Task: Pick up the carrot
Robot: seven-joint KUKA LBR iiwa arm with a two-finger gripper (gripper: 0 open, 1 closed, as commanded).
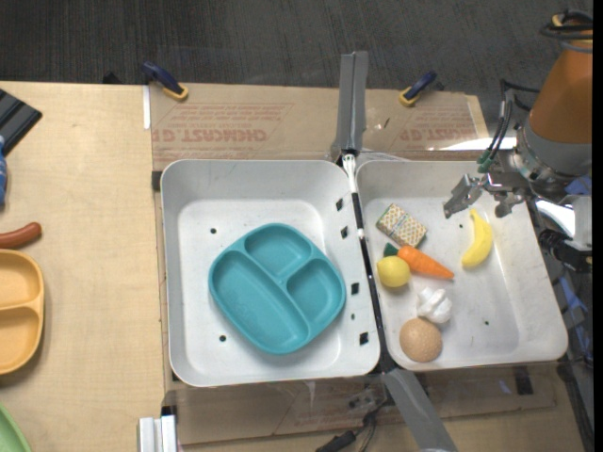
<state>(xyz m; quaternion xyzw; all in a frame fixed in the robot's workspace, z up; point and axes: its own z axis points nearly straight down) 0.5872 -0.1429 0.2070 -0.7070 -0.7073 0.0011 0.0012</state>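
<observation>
My gripper (482, 196) hangs over the upper right part of the right bin (528, 347), its dark fingers spread apart with nothing between them, just above the top end of the banana (478, 240). My arm reaches in from the right, its orange band (565, 97) near the frame's edge. The carrot (424, 263) lies on the floor of the right bin, left of the banana and apart from my gripper, its green end toward the lemon (393, 271), which it appears to touch, and its tip pointing lower right. Above the carrot sits a small patterned block (401, 224); below it a white garlic bulb (433, 303), and below that a round tan item (421, 340). The left bin (188, 205) holds a teal divided plate (275, 287). On the surface (85, 158) at far left lie an orange tray (19, 314) and a sausage-shaped toy (19, 234).
</observation>
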